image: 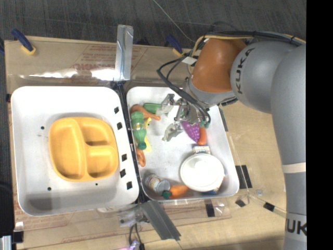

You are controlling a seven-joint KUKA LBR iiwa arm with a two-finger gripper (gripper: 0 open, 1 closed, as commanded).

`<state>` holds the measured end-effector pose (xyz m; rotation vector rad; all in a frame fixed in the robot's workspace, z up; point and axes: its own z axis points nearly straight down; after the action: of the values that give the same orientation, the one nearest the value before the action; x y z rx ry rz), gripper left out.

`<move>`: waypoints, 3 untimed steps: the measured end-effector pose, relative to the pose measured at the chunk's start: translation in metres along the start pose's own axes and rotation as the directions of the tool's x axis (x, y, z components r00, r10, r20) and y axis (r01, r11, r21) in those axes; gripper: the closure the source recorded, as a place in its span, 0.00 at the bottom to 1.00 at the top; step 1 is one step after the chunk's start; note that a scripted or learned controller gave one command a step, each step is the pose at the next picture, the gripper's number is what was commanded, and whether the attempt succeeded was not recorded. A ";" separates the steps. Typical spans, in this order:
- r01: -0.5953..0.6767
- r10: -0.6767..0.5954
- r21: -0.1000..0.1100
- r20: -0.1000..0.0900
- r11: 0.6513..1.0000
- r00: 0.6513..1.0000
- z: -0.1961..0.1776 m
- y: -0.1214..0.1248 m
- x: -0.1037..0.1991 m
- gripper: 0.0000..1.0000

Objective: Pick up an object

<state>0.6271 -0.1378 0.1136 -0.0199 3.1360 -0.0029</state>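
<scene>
1. Arm (260, 66): grey with an orange band, reaching in from the right over the right bin (225, 139).
2. Tool (174, 120): hangs over the upper middle of the right bin; its metal fingers (170, 132) stand spread apart with nothing visibly between them.
3. Purple object (191, 132): lies just beside the tool on its right, apparently touching an orange-red piece (202, 135).
4. Green bottle (138, 126): lies along the right bin's left wall, near several orange pieces (140, 158).
5. White bowl (202, 172): sits in the lower right corner of the right bin.
6. Carrot-like piece (177, 191) and small can (154, 183): lie along the bin's near wall, left of the bowl.
7. Yellow divided tray (83, 148): rests in the left bin (26, 139), well apart from the tool.
8. Bench (62, 53): carries both bins side by side.
</scene>
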 end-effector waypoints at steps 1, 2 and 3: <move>-0.219 0.219 -0.001 -0.007 0.976 0.976 -0.010 -0.066 0.045 0.00; -0.324 0.324 -0.002 -0.004 0.946 0.946 0.019 -0.069 0.052 0.00; -0.309 0.309 -0.001 -0.005 0.951 0.951 0.019 -0.069 0.055 0.00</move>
<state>0.5734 -0.2079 0.0940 0.4711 3.1055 0.0006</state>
